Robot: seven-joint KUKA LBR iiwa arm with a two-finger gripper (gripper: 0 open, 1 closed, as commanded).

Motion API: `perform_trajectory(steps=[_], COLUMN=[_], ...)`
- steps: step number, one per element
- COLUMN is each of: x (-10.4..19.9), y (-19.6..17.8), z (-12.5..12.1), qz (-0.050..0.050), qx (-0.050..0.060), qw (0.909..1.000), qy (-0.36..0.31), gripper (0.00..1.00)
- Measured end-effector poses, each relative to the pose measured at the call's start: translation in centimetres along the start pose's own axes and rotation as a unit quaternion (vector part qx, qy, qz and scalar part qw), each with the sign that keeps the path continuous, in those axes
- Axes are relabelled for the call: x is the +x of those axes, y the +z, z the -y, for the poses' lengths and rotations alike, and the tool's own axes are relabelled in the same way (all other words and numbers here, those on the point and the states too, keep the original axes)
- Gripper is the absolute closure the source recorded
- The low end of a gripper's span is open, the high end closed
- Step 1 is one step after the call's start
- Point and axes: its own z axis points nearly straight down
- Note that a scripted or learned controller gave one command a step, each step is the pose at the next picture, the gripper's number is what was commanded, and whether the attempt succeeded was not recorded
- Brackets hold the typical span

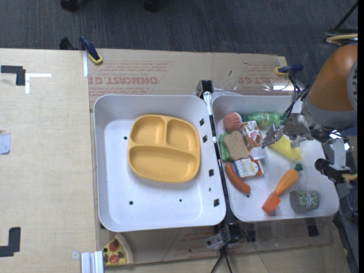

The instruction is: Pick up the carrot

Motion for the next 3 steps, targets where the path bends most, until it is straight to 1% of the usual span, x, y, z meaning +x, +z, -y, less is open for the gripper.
perform_trajectory(steps=[1,2,3], x=[0.9,-2.2,-2.3], y=[3.9,4.3,3.3], z=[6.6,9.4,9.2], qz=[0.001,0.0,0.001], qx=[-0.007,-0.004,-0.006], qw=[0.9979,0.9999,0.9999], qy=[-0.064,-0.014,-0.013], gripper=[0.0,0.0,1.0])
